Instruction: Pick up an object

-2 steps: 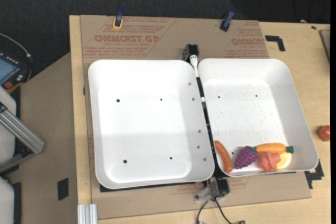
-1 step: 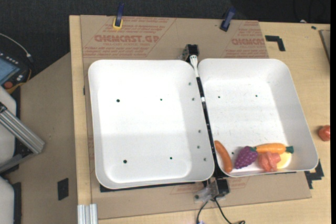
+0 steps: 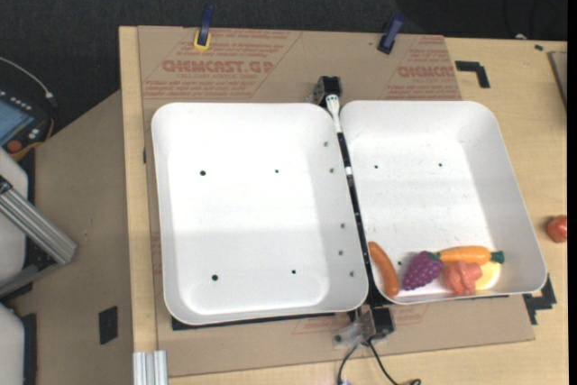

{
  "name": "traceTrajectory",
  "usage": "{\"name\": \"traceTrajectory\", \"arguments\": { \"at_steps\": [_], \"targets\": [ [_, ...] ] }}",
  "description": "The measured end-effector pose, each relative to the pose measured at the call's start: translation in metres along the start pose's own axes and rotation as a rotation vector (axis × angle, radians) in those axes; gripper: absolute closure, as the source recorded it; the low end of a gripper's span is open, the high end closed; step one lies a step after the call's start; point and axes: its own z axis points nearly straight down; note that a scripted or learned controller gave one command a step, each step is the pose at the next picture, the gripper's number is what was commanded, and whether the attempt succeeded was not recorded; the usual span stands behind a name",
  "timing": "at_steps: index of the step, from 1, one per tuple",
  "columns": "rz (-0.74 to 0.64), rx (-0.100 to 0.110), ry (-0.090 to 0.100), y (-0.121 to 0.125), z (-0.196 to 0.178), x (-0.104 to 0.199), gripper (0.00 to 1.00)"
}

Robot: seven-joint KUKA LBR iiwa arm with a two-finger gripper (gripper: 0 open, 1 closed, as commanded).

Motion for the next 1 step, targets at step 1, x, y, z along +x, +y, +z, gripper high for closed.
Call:
{"name": "traceTrajectory", "arguments": {
  "at_steps": [1],
  "targets": [
    [-0.001, -0.003, -0.002, 0.0265, 0.0003, 0.0, 1.0]
  ]
}}
